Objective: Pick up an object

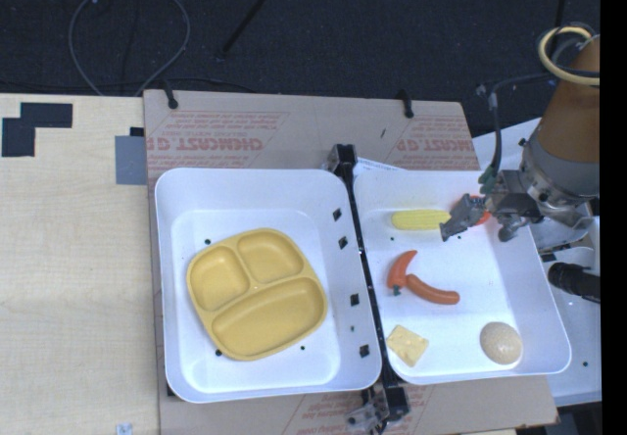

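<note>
Yellow divided plate (258,293) is seen in the far-left bin, well left of the claw (468,217). Corn cob (419,219) lies just left of it; sausages (421,281), cheese wedge (407,344) and egg (501,342) below. Finger spacing cannot be told. Corn judged nearest target: descent should be centred across its short width.

Red print on cardboard sheet (245,134), upside down (mirrored, not readable)
</note>
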Action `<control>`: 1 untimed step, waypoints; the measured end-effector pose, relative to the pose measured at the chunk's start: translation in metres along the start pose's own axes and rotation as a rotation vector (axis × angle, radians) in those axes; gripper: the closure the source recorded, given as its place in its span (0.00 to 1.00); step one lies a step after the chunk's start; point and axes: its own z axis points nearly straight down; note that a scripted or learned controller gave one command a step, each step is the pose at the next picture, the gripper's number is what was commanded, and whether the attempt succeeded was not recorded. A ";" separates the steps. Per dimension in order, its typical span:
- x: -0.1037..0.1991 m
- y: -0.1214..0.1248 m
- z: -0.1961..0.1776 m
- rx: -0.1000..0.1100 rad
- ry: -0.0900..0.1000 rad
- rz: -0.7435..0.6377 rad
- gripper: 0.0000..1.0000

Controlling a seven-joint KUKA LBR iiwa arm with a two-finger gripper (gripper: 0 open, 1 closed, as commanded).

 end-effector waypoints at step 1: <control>0.000 0.002 -0.006 -0.010 -0.001 -0.002 0.00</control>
